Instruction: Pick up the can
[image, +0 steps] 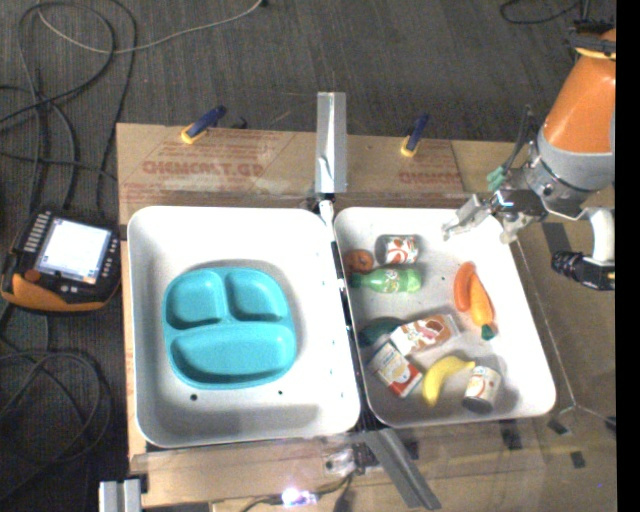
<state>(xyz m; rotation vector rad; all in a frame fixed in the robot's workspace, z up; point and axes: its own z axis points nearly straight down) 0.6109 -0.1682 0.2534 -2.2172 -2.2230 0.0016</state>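
The can (398, 249) lies on its side in the right bin (535, 330), at the far end, with a brown round item (360, 261) to its left and a green bottle (388, 281) just in front of it. Nearer the camera from the can lie an orange carrot (473, 293), a juice carton (424, 334), a small box (395, 367), a banana (443, 378) and a second can (481, 387). The pincer (480, 214) hangs above the far right rim, right of the can and apart from it, its fingers spread, grasping nothing. Left of the can, the other bin (150, 400) carries a blue divided plate (231, 327).
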